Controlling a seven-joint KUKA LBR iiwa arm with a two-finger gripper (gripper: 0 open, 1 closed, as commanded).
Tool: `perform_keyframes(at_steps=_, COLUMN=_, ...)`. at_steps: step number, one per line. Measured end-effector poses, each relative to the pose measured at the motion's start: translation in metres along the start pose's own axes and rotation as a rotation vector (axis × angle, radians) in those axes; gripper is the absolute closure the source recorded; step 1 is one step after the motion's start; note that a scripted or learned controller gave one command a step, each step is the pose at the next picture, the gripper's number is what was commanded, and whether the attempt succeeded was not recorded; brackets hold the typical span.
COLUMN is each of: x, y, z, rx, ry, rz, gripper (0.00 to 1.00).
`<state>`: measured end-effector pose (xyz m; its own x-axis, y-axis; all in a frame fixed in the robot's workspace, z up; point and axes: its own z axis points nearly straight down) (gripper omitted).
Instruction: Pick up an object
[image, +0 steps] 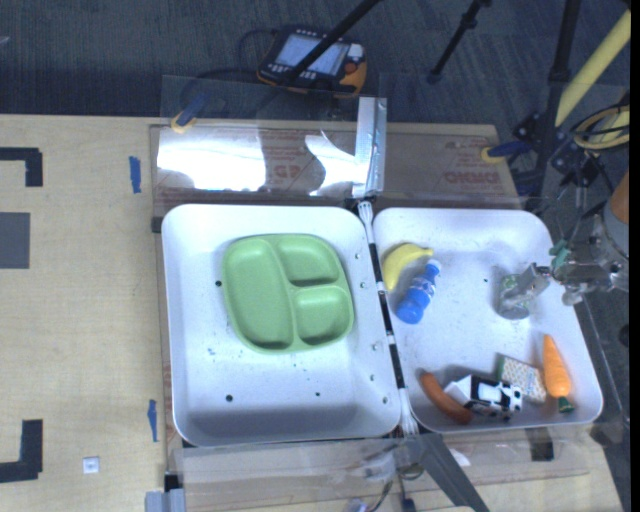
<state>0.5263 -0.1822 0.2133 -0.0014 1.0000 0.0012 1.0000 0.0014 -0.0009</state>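
Reaching in from the right, the claw (520, 290) is seen low over the right bin (470, 225); whether it is wide or narrow cannot be told. A smooth orange carrot (556, 367) is seen by the bin's right wall. A glossy blue bottle (417, 293) is laid against a yellow banana (402, 260).

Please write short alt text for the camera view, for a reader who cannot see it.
Two white bins sit side by side: the left bin holds a green divided plate, the right bin a banana, blue bottle, carrot and toy cow. The gripper hangs over the right bin.
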Motion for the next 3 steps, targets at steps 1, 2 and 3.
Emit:
perform_keyframes(at_steps=1, x=0.0, y=0.001, z=-0.01, rx=-0.003, ry=-0.001, rz=0.0, gripper=1.0)
perform_keyframes(at_steps=2, x=-0.007, y=0.024, z=0.109, rx=-0.003, ry=-0.002, rz=0.059, gripper=1.0)
perform_keyframes(at_steps=3, x=-0.008, y=0.121, z=0.128, rx=0.004, ry=-0.001, rz=0.107, gripper=1.0)
